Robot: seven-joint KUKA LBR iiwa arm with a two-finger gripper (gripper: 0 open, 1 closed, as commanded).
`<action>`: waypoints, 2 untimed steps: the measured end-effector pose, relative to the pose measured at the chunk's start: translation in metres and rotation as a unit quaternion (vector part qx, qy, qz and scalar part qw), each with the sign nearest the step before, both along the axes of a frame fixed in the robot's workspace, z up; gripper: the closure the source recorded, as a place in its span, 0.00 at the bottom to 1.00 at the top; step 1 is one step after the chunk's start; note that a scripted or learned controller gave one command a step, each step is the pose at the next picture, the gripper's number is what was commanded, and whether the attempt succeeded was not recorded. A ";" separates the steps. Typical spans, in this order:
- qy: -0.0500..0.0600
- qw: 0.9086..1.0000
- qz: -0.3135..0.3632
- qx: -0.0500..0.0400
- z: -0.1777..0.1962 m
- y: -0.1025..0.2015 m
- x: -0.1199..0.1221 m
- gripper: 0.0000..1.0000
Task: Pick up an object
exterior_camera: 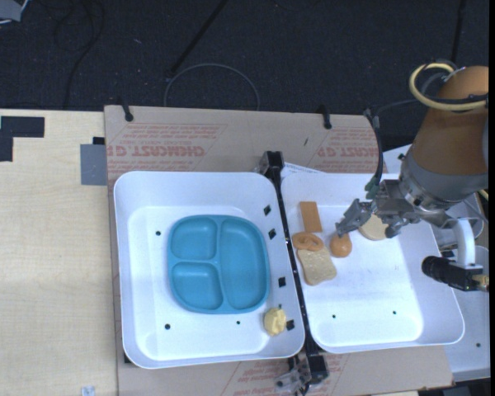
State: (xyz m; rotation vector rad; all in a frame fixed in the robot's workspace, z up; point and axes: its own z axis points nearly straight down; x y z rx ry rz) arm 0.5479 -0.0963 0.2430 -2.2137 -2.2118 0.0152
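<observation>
Camera view shows the end effector [356, 219] low in the right bin [396, 324], fingers spread and holding nothing, just beside the small orange food piece [341, 246]; closing off-centre could nudge it against the bread slice [317, 266] rather than gripping it.

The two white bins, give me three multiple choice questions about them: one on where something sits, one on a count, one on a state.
1. Where does the blue divided plate lie?
A. left bin
B. right bin
C. on the cardboard

2. How many compartments does that plate have?
A. two
B. three
C. five

3. How does the yellow lump sit?
A. on the plate
B. loose on the left bin floor, near its front right corner
C. in the right bin

Answers:
1 A, the plate fills the middle of the left bin.
2 B, two small sections and one large show.
3 B, it lies off the plate beside the divider.
</observation>
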 end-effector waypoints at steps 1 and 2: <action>-0.006 1.000 0.001 0.000 0.007 0.000 0.002 0.00; -0.003 1.000 0.001 0.000 -0.057 0.004 0.000 0.00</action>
